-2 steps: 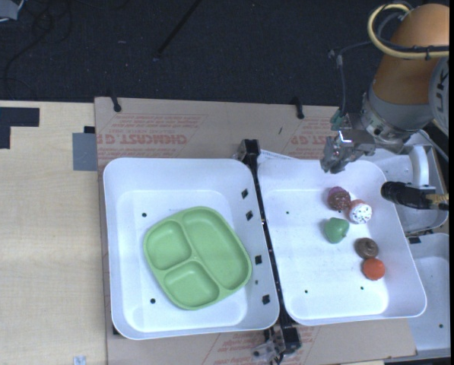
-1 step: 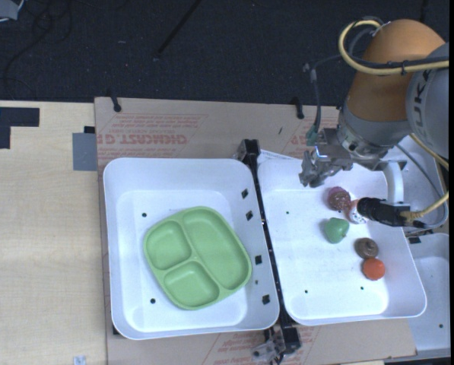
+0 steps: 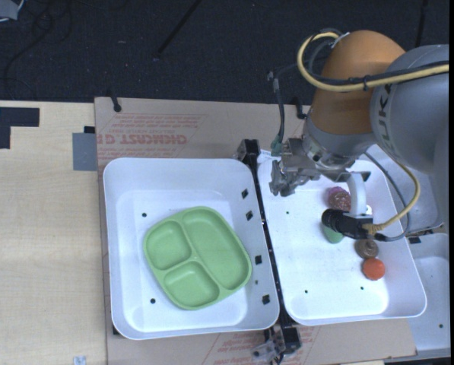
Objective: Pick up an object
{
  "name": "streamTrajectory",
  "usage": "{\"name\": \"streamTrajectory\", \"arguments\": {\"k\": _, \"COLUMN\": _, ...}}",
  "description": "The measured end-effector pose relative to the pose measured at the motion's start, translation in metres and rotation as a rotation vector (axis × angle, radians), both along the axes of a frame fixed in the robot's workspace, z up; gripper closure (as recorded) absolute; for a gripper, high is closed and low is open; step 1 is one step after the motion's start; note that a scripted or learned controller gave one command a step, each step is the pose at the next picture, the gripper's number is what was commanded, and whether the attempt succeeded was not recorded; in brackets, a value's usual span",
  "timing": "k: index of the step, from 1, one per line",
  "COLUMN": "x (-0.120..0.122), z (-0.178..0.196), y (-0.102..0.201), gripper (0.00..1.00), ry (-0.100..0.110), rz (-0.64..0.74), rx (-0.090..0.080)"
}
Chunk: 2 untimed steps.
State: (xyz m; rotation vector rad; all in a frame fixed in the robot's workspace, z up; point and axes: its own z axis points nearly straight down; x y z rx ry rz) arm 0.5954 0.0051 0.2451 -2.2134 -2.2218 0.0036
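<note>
My gripper (image 3: 284, 184) hangs over the far left corner of the right bin (image 3: 318, 295), close to the divider between the bins. Nothing shows between its tips. To its right in the same bin lie a dark pink knobbly object (image 3: 338, 198), a green object (image 3: 333, 236) partly covered by the wrist hardware, a brown round piece (image 3: 366, 248) and a small orange ball (image 3: 373, 269). The nearest of them, the pink one, is about a hand's width right of the gripper.
The left bin (image 3: 128, 204) holds a light green divided plate (image 3: 196, 257) with three compartments. The arm's grey and orange body (image 3: 363, 90) overhangs the back right of the right bin. A cardboard sheet (image 3: 173, 128) lies under both bins.
</note>
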Motion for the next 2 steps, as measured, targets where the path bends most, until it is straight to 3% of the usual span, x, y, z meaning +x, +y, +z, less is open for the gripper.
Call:
{"name": "streamTrajectory", "arguments": {"k": 1, "x": -0.015, "z": 0.006, "y": 0.052, "gripper": 1.0, "ry": -0.001, "rz": 0.001, "rx": -0.001}}
{"name": "streamTrajectory", "arguments": {"k": 2, "x": -0.03, "z": -0.012, "y": 0.103, "gripper": 1.0, "ry": 0.001, "rz": 0.001, "rx": -0.001}}
